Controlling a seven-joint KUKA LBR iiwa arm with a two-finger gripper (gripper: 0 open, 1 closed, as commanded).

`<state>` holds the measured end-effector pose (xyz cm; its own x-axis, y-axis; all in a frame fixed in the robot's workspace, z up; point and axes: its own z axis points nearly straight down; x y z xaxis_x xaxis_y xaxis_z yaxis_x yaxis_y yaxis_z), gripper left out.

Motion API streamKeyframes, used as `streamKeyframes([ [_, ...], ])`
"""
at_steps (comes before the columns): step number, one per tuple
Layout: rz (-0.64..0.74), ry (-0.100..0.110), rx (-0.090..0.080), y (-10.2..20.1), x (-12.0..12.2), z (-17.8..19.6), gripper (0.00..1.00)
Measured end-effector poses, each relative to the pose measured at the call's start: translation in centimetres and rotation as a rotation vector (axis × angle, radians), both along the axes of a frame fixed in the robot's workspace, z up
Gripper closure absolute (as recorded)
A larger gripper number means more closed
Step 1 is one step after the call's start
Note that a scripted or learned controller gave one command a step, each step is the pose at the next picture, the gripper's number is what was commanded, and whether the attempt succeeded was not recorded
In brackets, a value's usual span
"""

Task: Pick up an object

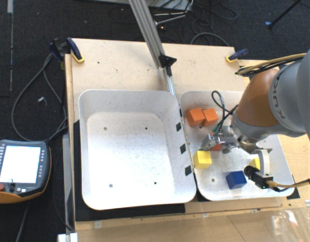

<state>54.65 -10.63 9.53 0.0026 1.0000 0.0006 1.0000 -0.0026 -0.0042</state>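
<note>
In the right bin (283,150), the arm's jaws hang low just above the yellow block (202,159); whether they are open or closed cannot be told. An orange block (202,116) lies beyond, a blue block (236,179) nearer.

The arm (276,105) hides the right bin's (215,193) right edge, and the gripper's (213,142) fingertips blur together
</note>
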Motion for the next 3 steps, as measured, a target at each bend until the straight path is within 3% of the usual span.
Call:
streamKeyframes([
  [1,0.001,-0.006,0.000,0.0,0.3,1.0,1.00],
  [2,0.001,-0.004,-0.001,-1.5,0.3,0.0,1.00],
  [3,0.002,-0.005,0.000,-1.4,0.3,0.0,0.00],
])
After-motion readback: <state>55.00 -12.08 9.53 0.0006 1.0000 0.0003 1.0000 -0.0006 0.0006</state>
